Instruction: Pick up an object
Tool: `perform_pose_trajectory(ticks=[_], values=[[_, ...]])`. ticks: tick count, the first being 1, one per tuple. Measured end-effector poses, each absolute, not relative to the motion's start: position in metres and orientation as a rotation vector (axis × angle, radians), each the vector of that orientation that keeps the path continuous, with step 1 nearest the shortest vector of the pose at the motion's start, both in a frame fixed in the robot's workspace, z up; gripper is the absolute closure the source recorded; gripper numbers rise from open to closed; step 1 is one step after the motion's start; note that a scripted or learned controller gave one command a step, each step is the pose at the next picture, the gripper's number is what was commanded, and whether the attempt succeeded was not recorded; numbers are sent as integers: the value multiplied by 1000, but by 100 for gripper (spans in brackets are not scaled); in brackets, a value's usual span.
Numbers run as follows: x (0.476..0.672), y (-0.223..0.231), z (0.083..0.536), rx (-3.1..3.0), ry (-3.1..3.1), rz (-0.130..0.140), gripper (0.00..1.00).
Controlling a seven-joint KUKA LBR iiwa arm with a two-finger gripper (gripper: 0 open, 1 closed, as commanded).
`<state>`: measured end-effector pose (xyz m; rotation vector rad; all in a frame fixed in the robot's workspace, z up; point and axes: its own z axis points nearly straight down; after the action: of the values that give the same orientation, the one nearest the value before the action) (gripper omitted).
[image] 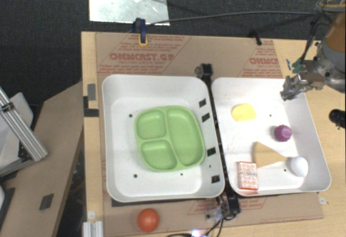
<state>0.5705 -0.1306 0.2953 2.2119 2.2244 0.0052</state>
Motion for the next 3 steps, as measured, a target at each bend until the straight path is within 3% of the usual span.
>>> perform_pose_trajectory(ticks=[3], values=[[561, 14, 283, 2211, 2233, 4, 100]])
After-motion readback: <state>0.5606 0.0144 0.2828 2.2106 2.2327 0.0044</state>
